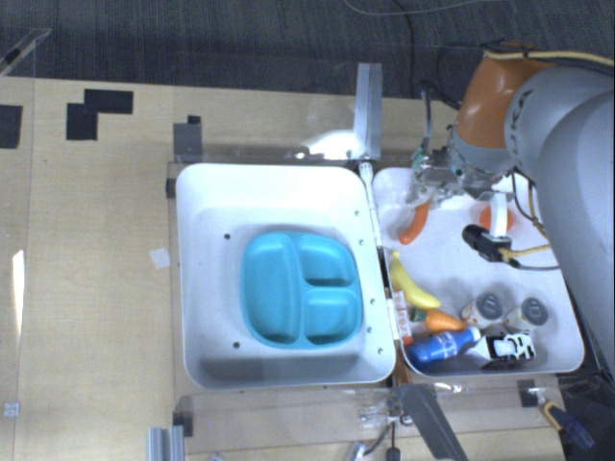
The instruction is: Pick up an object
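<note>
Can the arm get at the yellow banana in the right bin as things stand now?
Probably yes: the banana lies uncovered by the bin's left wall, and the gripper already hangs over that bin.

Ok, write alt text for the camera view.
A grey robot arm reaches from the right, its gripper at the top of the right bin just above an orange carrot. The left bin holds a blue divided plate.

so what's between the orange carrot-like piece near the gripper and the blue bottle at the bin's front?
In the camera view, the banana lies between the carrot piece and the blue bottle, with a small orange item just above the bottle.
</note>
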You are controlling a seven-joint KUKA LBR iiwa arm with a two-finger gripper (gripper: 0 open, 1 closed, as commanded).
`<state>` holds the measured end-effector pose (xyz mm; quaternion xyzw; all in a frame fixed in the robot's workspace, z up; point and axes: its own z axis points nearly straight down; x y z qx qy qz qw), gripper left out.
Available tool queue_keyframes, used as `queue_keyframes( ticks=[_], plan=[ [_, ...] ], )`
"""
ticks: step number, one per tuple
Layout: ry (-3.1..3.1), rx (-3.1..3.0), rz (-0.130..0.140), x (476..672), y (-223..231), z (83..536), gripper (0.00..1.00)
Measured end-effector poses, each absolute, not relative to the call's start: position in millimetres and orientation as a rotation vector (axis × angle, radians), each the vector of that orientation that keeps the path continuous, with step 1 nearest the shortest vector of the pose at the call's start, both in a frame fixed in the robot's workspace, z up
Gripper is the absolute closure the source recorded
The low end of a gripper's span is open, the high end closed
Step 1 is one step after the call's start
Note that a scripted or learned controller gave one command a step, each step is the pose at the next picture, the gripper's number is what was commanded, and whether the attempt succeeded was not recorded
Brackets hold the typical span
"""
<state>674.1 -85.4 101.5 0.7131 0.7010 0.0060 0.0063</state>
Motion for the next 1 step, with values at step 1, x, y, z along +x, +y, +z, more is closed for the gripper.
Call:
queue_keyframes(
  ticks=[1],
  plan=[
    [2.136,2.298,0.010,670.2,-11.6,187.3,1.00]
  ],
)
